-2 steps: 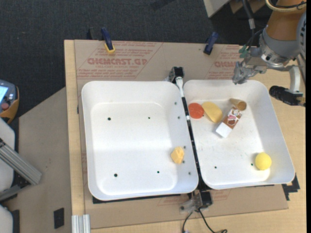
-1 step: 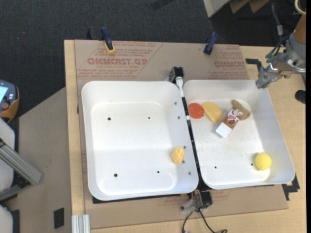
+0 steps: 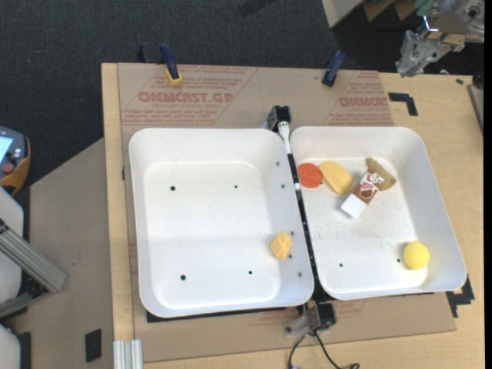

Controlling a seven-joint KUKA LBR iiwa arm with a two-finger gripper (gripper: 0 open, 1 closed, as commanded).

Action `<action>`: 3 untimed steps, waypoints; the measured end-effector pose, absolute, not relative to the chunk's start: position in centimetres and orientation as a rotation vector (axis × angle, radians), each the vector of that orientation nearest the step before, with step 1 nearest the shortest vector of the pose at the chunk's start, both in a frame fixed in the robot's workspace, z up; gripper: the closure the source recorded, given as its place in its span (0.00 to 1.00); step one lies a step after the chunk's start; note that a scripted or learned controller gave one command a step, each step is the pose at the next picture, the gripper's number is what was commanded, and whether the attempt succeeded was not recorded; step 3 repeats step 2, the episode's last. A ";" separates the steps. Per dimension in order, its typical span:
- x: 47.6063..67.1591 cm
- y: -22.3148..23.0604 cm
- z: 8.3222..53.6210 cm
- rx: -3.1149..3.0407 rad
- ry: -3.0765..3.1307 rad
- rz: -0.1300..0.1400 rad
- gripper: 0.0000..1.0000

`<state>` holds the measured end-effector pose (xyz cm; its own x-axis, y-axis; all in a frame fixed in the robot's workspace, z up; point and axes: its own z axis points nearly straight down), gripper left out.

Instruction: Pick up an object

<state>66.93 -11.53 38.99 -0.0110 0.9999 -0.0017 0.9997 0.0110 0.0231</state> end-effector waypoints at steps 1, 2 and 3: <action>61.9 -17.0 34.9 2.230 2.218 -0.006 1.00; 61.7 -13.1 50.8 2.203 2.213 0.019 1.00; 61.7 -13.1 50.8 2.203 2.213 0.019 1.00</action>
